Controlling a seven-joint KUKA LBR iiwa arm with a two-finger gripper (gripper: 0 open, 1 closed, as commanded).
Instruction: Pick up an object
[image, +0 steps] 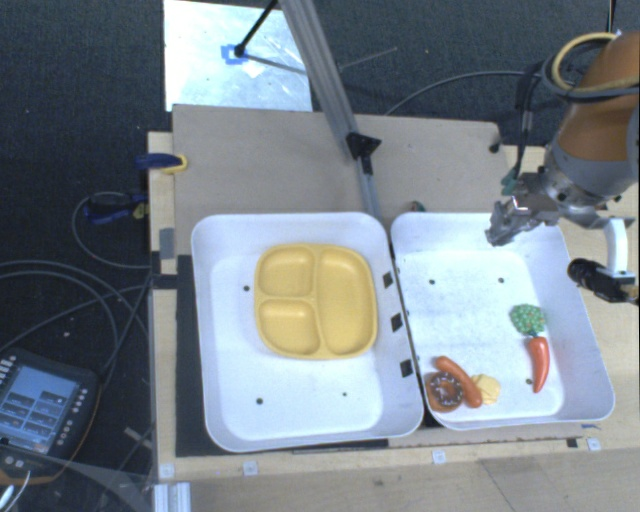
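the arm reached in from the right, wrist bent down, its gripper over the right bin near its far rim. the carrot lay well apart, by the near right side.

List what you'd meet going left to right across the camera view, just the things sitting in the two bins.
yellow divided plate → chocolate donut → hot dog → small yellow piece → broccoli → carrot. The broccoli and carrot nearly share a column, so their order is close.
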